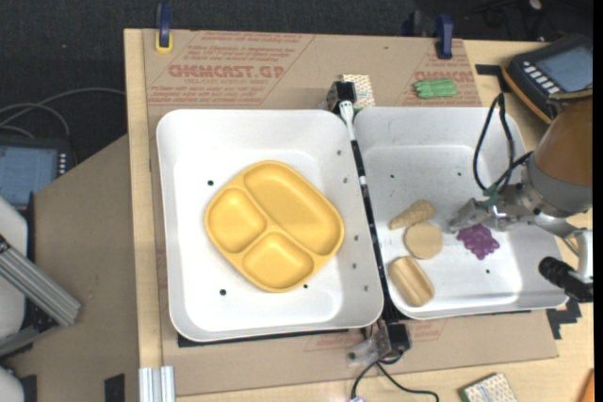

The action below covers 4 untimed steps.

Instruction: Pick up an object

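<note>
My gripper [468, 217] is hanging low in the right bin [415, 132], at centre-right of the frame; I cannot tell its state from this angle. The purple grape cluster [480, 240] is sitting just below and slightly right of it, nearly touching, so that looks like the nearest pick. Three tan food pieces are lying to the left: an elongated piece [412, 215] tilted up to the right, a round piece [424, 241] under it, a bread-like piece [411, 281] at the lower left corner. The round one is crowding the grapes' left side. The yellow divided plate [273, 224] is sitting in the left bin [179, 202], well apart.
</note>
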Each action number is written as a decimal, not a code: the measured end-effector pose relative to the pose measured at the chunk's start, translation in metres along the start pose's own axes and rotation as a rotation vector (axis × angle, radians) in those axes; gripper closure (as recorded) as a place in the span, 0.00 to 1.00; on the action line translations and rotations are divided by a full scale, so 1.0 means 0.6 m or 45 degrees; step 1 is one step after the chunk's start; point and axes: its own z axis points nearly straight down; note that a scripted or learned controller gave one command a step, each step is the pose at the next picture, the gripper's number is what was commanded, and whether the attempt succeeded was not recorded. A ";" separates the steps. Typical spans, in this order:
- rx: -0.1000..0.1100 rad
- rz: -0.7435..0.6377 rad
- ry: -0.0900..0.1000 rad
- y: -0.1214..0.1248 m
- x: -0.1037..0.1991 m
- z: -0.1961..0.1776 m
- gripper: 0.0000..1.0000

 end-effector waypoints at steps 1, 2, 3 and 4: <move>-0.001 -0.001 0.000 0.085 0.003 0.000 0.00; 0.010 0.002 0.017 -0.021 -0.035 -0.001 0.00; 0.008 -0.001 0.013 -0.070 -0.034 -0.001 0.00; 0.009 -0.005 0.015 0.024 -0.031 0.002 0.00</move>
